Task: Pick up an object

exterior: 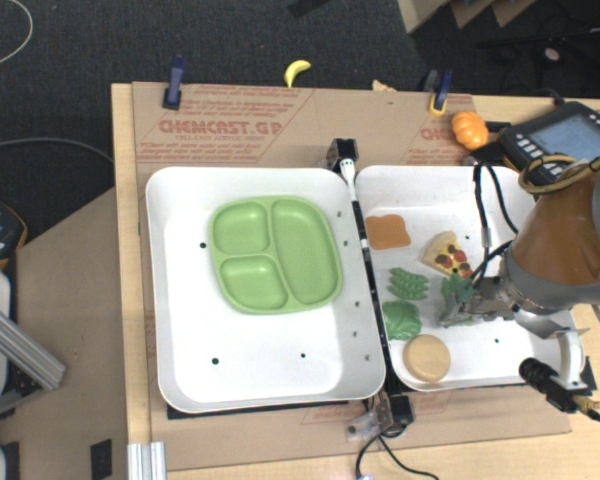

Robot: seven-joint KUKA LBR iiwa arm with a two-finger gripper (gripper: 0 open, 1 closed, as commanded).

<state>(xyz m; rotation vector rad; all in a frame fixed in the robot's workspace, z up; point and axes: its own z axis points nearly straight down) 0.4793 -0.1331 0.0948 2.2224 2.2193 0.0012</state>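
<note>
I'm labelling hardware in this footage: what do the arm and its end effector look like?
The arm is a thick rounded body, orange-brown on top with a grey section below. Black cables loop along its left side. The end effector is a small dark metal assembly, too cluttered to make out finely. A black fitting with a white bracket sits below the arm.

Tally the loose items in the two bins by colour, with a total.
Green: 4 — divided plate, leafy piece, second leafy piece, piece at the gripper
Brown: 1 — flat slab
Tan: 1 — round piece
Yellow with red: 1 — pizza slice
Total: 7
</note>
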